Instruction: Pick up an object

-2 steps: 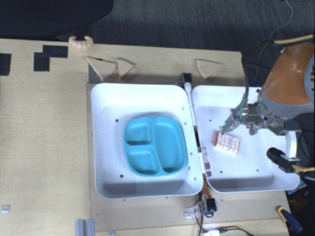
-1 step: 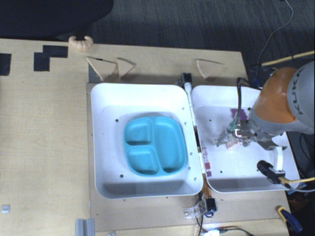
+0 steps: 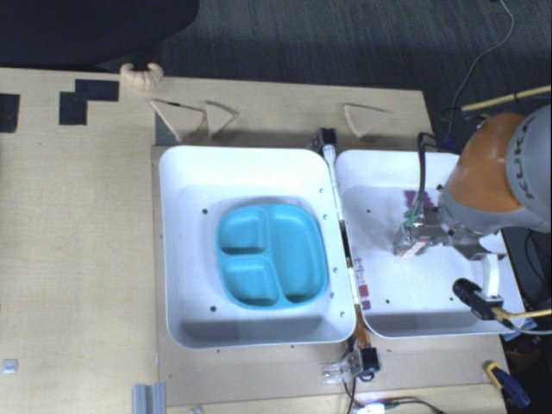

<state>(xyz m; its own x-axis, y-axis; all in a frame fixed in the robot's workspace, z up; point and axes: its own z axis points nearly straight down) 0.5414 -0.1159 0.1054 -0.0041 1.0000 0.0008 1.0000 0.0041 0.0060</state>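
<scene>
Camera view — hand low in right bin, near its centre.

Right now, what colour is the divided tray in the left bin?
Light blue; the divided tray shows plainly in the camera view, lying in the white left bin.

Table: pale wood, matt, fine grain. Left bin and right bin: white plastic, smooth, soft sheen. Blue divided tray: smooth plastic, slightly glossy. Arm's orange band: glossy, smooth. Floor: dark carpet, rough weave.
</scene>
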